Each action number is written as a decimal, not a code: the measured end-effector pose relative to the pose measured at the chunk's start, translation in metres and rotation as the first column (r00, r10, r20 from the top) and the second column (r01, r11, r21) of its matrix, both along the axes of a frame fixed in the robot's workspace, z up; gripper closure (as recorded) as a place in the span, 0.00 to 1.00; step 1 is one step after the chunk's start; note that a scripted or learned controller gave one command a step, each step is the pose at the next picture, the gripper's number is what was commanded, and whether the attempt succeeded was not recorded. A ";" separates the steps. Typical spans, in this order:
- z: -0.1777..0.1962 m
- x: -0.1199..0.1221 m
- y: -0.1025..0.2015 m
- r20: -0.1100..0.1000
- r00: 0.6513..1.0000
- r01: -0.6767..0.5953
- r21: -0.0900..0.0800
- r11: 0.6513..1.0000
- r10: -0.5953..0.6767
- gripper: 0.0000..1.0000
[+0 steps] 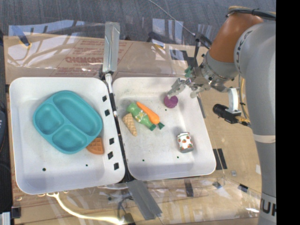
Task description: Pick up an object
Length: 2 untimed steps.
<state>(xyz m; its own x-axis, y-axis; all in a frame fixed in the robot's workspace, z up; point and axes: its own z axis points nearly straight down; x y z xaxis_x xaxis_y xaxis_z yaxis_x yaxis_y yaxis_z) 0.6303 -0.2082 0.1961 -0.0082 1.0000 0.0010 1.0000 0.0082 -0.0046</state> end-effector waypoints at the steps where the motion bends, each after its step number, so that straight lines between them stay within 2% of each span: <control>1: -0.101 0.005 0.022 -0.006 0.999 -0.045 0.002 0.999 0.045 0.00; 2: -0.087 0.008 0.022 0.000 0.999 -0.049 0.000 0.999 0.049 1.00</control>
